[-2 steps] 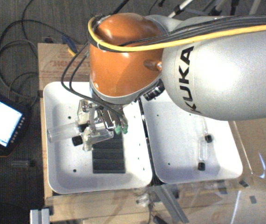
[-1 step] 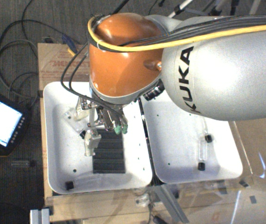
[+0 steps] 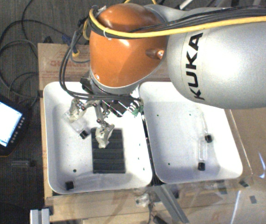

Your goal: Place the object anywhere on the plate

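Observation:
A black ribbed rectangular plate (image 3: 109, 154) lies flat in the left bin (image 3: 53, 139), toward its front. My gripper (image 3: 89, 123) hangs low over that bin, just behind the plate. Its two pale fingers are spread apart: one fingertip (image 3: 74, 112) is near the bin's left side, and the other fingertip (image 3: 104, 136) is over the plate's back left corner. A small black object (image 3: 83, 134) rests on the bin floor just left of the plate, roughly below the gap between the fingers. Nothing shows gripped between them.
Another small black piece (image 3: 69, 185) sits in the left bin's front left corner. The right bin (image 3: 170, 125) holds a clear tube-like item (image 3: 202, 146) with black ends. The arm's orange wrist (image 3: 123, 45) covers the bins' back edge. A pendant (image 3: 0, 125) lies on the floor at left.

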You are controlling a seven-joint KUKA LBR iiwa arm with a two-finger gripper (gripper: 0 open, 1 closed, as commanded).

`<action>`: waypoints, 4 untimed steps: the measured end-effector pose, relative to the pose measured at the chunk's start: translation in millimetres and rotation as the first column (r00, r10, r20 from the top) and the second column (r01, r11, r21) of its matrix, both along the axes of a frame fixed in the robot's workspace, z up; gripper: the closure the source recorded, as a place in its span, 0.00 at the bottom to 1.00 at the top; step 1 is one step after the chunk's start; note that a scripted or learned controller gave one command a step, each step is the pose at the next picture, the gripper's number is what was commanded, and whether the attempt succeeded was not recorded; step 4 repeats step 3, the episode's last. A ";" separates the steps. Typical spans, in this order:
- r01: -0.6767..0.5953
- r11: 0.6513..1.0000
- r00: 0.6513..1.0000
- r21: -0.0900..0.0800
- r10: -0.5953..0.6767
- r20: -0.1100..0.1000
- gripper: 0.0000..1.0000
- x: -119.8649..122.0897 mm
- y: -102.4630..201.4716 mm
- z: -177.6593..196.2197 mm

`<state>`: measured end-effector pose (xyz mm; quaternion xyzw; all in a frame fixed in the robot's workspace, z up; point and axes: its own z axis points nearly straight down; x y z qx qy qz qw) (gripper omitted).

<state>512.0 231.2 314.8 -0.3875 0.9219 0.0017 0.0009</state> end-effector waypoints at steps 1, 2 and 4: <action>-0.001 1.000 1.000 0.007 0.001 0.000 1.00 -0.3 2.7 9.5; -0.356 0.935 0.935 0.000 0.356 0.002 1.00 18.8 -7.0 29.0; -0.453 0.891 0.891 -0.001 0.453 0.001 1.00 -27.9 -7.2 29.8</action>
